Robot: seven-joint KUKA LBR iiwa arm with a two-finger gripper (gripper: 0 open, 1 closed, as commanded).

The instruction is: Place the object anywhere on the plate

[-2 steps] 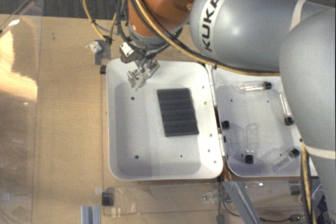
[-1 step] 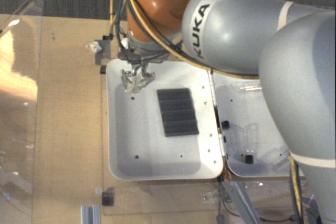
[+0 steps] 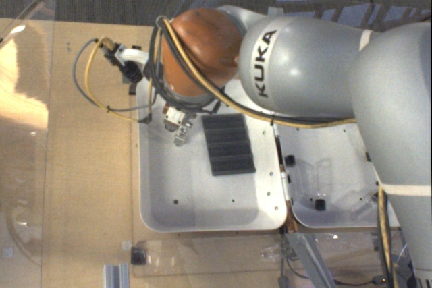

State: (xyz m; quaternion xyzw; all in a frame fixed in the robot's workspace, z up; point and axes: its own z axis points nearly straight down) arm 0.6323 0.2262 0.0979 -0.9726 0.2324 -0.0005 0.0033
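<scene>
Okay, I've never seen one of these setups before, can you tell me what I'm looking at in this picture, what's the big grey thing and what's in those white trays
The big grey thing is a KUKA robot arm, an industrial machine moved by a program. The orange dome is the band just above its wrist. Below it hangs the gripper, the two-finger tool it uses to pick things up; from this angle I can't see anything between its fingers.

The picture comes from a single camera fixed above the bench, looking down at a slant, and the arm reaches in from the right.

Two shallow white bins sit side by side. In the left bin lies a dark ribbed rectangular plate, just right of the gripper. The right bin holds what seems to be a clear object, hard to make out.
</scene>
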